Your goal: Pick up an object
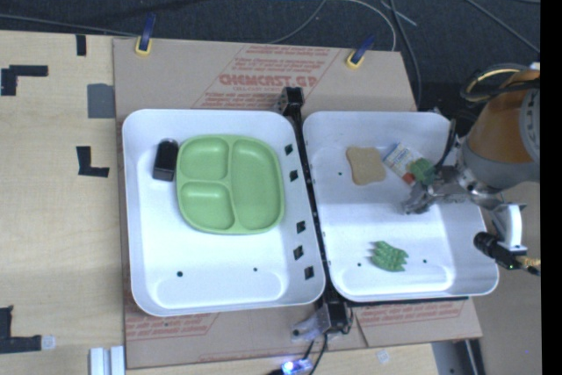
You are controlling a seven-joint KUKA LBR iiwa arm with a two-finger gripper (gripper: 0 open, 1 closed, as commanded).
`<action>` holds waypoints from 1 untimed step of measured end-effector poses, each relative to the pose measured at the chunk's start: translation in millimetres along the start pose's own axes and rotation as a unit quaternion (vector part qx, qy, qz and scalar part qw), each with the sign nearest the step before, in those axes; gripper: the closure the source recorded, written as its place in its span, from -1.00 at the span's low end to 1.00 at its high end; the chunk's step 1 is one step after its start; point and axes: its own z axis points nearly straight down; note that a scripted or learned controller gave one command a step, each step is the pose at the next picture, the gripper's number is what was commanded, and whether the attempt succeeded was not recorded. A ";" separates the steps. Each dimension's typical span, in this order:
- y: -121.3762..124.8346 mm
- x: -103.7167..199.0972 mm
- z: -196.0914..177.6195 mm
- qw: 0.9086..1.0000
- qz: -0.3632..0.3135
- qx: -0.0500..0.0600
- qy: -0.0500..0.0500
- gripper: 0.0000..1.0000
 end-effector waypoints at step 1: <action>8.1 -2.9 -45.5 1.000 0.000 0.001 0.002 1.00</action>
